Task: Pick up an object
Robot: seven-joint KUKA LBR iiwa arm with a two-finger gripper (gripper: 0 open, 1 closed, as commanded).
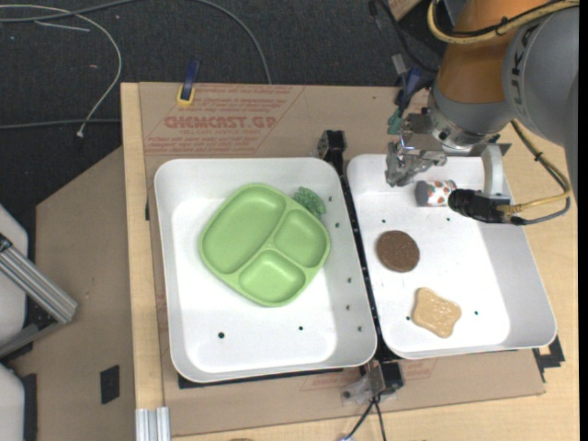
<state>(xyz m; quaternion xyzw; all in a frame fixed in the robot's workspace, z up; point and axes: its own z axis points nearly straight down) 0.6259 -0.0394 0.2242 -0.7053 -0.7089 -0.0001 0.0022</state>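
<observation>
Cardboard-covered bench carrying two white bins side by side: left bin, right bin.

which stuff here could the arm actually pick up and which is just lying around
Job things: gripper, brown round cookie, tan toast piece, small red and white object, all in the right bin.

Lying about: green divided plate and green leafy bit in the left bin; blue clip; cables.

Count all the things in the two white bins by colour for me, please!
Green: 2, the divided plate and a small green piece
Brown: 1, the round cookie
Tan: 1, the toast
White and red: 1, a small object
Total: 5
</observation>
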